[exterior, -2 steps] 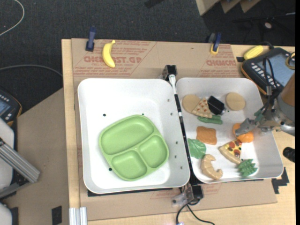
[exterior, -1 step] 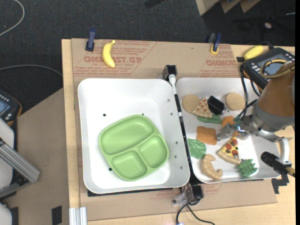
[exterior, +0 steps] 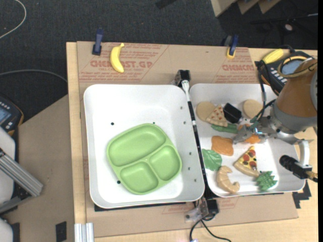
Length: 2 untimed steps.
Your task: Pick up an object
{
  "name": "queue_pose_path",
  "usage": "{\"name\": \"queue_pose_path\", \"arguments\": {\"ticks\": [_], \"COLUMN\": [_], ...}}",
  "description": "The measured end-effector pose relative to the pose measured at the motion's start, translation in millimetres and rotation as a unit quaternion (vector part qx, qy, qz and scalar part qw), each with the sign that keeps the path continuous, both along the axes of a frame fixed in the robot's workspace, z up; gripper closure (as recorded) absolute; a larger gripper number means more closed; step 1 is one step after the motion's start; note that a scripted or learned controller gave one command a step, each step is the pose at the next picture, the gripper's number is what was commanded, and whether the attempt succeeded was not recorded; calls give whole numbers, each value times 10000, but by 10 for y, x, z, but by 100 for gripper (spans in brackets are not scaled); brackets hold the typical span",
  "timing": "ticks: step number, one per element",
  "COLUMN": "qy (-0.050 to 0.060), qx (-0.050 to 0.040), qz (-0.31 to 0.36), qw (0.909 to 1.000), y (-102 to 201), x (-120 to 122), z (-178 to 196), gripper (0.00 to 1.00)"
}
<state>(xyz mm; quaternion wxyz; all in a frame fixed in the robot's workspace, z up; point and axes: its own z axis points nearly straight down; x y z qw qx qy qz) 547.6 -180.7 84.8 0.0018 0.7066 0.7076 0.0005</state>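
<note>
The arm comes in from the right, its orange band above the wrist, and the gripper (exterior: 251,133) hangs low over the middle of the right bin (exterior: 290,185). Whether its jaws stand open or closed cannot be told from this slant, and nothing can be seen held between them. Toy food pieces crowd around the jaws. Just below them lies a pizza slice (exterior: 247,161), crust toward the near edge. To their left and slightly below sits an orange piece (exterior: 222,145), and just left of them a dark green strip (exterior: 224,128) reaches toward the fingers. Above and left of the jaws a small black block (exterior: 232,112) rests against a second pizza slice (exterior: 217,116), which overlaps a tan oval cookie (exterior: 204,110). Another tan round piece (exterior: 252,107) lies just above the jaws. Farther below and left are a green leaf (exterior: 212,159) and a tan croissant (exterior: 227,180), while a small green tree-like piece (exterior: 265,180) sits below and a little right. Well to the left of the jaws, in the left bin (exterior: 101,105), lies a green divided plate (exterior: 144,158). Far up and left, on the cardboard behind the bins, rests a yellow banana (exterior: 117,57).
</note>
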Motion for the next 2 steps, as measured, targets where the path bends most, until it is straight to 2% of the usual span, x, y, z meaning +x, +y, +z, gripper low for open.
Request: {"name": "queue_pose_path", "arguments": {"ticks": [1, 2], "qy": [-11, -69], "qx": [-4, 15], "qz": [-8, 60], "qw": [10000, 10000], "y": [-5, 1004], "x": [0, 868], "z": [114, 1071], "gripper": [100, 100]}}
